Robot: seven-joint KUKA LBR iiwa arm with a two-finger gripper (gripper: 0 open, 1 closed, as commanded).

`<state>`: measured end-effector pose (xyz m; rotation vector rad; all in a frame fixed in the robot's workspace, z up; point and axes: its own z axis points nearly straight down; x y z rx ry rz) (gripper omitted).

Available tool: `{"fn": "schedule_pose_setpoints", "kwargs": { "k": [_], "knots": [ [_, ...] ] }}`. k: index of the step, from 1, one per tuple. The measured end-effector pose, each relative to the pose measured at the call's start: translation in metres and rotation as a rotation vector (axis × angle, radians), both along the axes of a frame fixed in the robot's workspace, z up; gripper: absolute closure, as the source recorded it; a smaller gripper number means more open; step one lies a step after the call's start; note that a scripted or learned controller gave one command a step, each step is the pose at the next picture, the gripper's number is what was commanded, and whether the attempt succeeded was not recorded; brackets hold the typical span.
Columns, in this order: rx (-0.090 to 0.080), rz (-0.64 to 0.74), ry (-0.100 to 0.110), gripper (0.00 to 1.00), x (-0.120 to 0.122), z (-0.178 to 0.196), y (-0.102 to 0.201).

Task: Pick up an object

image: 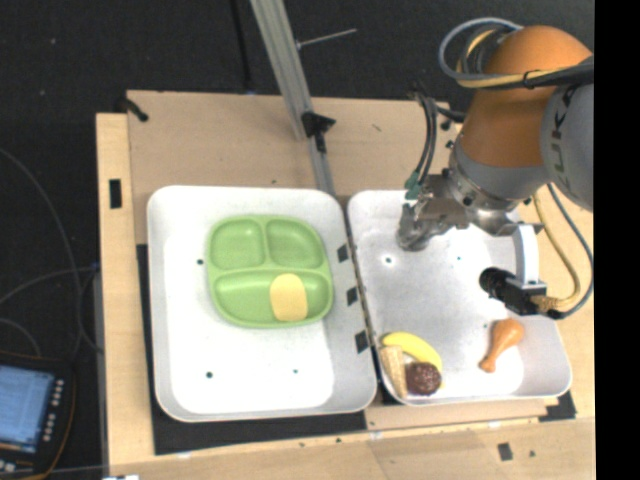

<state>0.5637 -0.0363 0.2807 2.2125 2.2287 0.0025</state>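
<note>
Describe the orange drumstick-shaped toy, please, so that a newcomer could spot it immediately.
Start at the right-hand bin, the one the arm reaches over. Look to its near right corner: the drumstick lies there alone on the white floor. Unlike the yellow banana and dark round piece in the near left corner, it is orange, with a bulbous top tapering to a thin end.

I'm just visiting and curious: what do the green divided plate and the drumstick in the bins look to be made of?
Green divided plate: probably moulded plastic, with an even matte colour and soft rounded ridges between compartments. Drumstick: likely a plastic or rubber toy, with uniform orange-brown colour and a smooth shape; too small to tell for certain.
</note>
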Motion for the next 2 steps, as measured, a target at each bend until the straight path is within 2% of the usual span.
{"fn": "schedule_pose_setpoints", "kwargs": {
  "k": [1,2],
  "knots": [
    [0.001,0.000,0.002,1.00,-0.008,-0.013,0.055],
    [0.001,0.001,0.001,1.00,-0.010,-0.010,0.109]
  ]
}}
